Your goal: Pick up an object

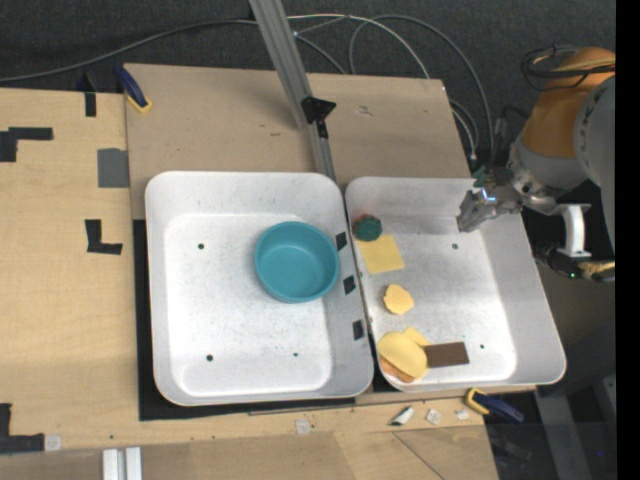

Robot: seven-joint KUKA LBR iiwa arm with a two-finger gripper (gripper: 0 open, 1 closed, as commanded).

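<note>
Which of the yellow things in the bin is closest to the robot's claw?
The flat yellow square, just below the small green piece. The other two yellow things, a small lump and a bigger one, lie farther from the claw.

We see two shallow white plastic bins side by side on the wooden bench (60,268). In the left bin (180,368) a round blue plastic bowl (296,260) sits right of centre. In the right bin (510,308), along its left side, lie from back to front a small round green piece (369,229), a flat yellow square slice (381,255), a small yellow lump (398,299) and a yellow bun-shaped piece (401,355), with a flat brown rectangular bar (446,354) touching its right. The two-finger gripper (478,211) hangs over that bin's back right part.
</note>
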